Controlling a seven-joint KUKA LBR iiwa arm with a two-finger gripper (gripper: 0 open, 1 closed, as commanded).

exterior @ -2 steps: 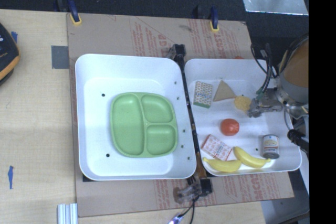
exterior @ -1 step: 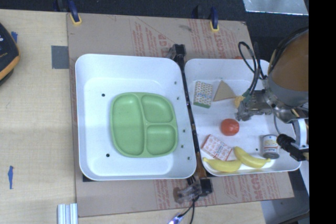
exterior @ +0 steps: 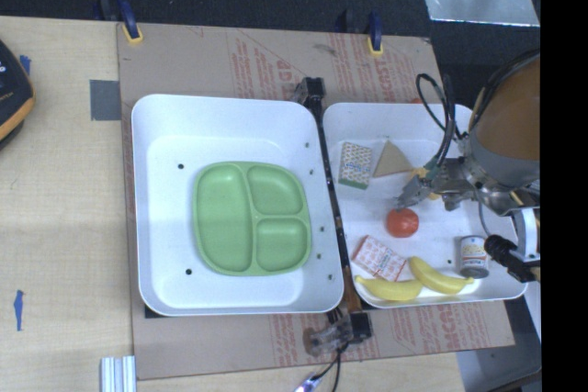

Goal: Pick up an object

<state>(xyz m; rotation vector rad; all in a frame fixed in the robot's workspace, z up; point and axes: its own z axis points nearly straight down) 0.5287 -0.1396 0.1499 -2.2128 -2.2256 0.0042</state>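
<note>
The claw (exterior: 411, 194) hangs over the right bin (exterior: 358, 119), just above the tomato (exterior: 401, 222); I cannot tell its state. The tomato lies mid-bin, with a banana (exterior: 413, 282) nearer the front.

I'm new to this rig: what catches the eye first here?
The green divided plate lies alone in the left bin. In the right bin, the end effector hangs just above a red tomato, with a yellow banana along the near edge.
</note>
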